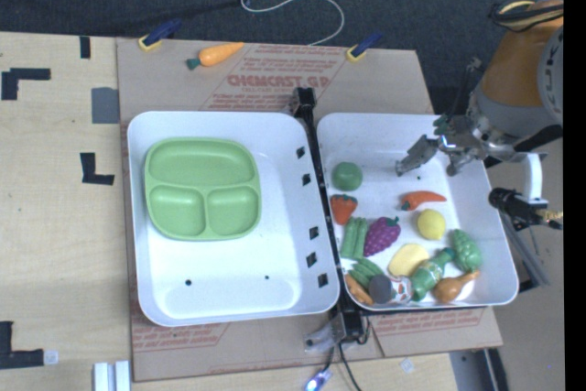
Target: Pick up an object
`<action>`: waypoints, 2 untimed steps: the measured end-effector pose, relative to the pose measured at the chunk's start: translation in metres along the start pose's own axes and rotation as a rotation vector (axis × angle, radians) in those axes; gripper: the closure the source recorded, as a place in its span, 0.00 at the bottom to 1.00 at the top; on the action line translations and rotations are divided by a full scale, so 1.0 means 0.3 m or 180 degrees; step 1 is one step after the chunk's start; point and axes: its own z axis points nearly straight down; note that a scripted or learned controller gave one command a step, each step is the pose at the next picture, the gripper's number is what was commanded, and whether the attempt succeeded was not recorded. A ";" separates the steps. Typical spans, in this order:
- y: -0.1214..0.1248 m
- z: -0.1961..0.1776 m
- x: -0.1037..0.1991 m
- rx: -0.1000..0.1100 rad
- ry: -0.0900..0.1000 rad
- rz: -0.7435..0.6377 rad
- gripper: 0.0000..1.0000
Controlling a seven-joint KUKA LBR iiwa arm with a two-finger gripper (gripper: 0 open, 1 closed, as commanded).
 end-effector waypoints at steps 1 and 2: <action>0.053 -0.438 0.245 -0.0042 0.0000 -0.0028 0.00; -0.032 -1.055 0.496 -0.0059 0.0004 -0.0028 0.00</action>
